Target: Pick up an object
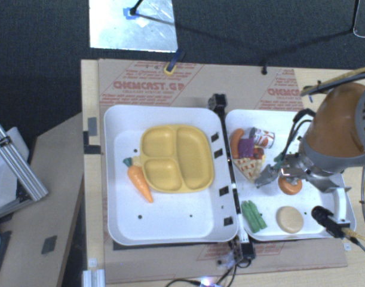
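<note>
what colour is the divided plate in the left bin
Yellow; the divided plate shows best in the camera view.

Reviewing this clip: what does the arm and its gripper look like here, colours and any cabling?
The arm is a bulky rounded body, orange on top and grey below. Thin dark cables loop beside it near the wrist. The gripper is slim grey metal with dark parts.

One camera, fixed high above the counter (188, 76), looks down at a slant on both bins: the left bin (119, 160) sits near mid-frame, the right bin (272, 119) toward the right edge. It stands far enough back to take in dark floor (39, 46) beyond the counter.
</note>
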You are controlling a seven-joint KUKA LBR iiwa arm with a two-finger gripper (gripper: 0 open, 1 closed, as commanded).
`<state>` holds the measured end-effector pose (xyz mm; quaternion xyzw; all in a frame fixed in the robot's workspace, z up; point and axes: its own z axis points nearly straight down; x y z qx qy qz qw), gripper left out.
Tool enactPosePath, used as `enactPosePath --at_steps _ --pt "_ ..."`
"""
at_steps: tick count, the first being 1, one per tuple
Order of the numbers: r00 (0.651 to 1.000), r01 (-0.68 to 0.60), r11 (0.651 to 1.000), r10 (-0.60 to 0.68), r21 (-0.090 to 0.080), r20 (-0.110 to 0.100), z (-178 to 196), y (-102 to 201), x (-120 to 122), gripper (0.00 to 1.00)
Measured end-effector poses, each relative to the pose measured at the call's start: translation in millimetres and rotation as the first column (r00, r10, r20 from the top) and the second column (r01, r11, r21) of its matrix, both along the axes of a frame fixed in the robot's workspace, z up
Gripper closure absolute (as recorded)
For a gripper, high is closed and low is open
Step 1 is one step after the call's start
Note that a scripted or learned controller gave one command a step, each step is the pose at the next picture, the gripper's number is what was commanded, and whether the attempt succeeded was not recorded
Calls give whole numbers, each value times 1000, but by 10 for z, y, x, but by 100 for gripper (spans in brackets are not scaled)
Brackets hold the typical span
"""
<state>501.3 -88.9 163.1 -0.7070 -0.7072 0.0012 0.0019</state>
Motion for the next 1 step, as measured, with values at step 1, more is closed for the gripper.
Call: enactPosePath --at_steps 1 --pt "1000 0 1000 0 0 1 -426 -30 -1 0"
